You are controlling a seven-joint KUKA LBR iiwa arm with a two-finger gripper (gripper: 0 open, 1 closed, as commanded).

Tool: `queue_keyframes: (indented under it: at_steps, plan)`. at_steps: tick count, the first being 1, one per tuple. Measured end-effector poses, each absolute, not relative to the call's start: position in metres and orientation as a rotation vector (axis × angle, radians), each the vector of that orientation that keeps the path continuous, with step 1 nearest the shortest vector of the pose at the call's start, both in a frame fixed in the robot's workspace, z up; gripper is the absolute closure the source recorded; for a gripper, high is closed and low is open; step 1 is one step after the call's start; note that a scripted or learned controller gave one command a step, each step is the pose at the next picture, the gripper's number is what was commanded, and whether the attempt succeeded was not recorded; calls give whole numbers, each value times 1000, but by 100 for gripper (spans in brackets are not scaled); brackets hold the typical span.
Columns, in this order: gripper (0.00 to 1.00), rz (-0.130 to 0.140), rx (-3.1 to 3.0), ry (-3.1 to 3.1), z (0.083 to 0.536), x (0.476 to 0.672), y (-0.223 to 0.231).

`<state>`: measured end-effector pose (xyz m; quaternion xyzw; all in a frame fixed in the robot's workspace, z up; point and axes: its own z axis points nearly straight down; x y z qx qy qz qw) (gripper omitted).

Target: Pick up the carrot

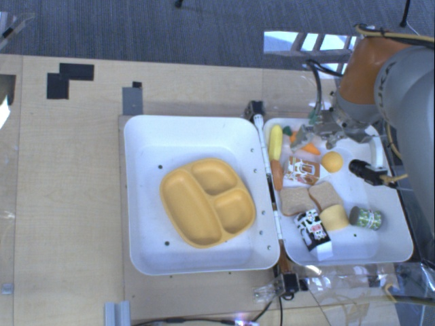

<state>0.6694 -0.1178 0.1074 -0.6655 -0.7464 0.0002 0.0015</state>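
The carrot [308, 148], a short orange piece with a bit of green at its upper left end, lies near the back of the right bin [394, 250]. My gripper [319, 130] hangs right over it, just above and to the right of the carrot, with the grey arm and its orange band rising behind. From this angle I cannot make out whether the gripper touches the carrot.
Packed around the carrot are a yellow banana [274, 141], a reddish sausage [276, 175], a snack packet [303, 172], a lemon [332, 161], bread slices [325, 194], a cheese block [334, 217], a green can [366, 217] and a black-and-white carton [314, 231]. A yellow divided plate [207, 201] sits in the left bin [143, 182].
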Motion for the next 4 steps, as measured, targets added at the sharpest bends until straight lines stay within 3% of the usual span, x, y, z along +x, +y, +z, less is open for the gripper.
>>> queue_keyframes:
  at_steps: [1,2,3,4]
  plan:
    - [0,36,-2437,-1921,84,663,-132]
    - [100,25,-2443,-1939,98,667,-132]
    - [100,1,-2332,-2108,86,660,-176]
    - [100,-8,-1843,-2570,298,665,-191]
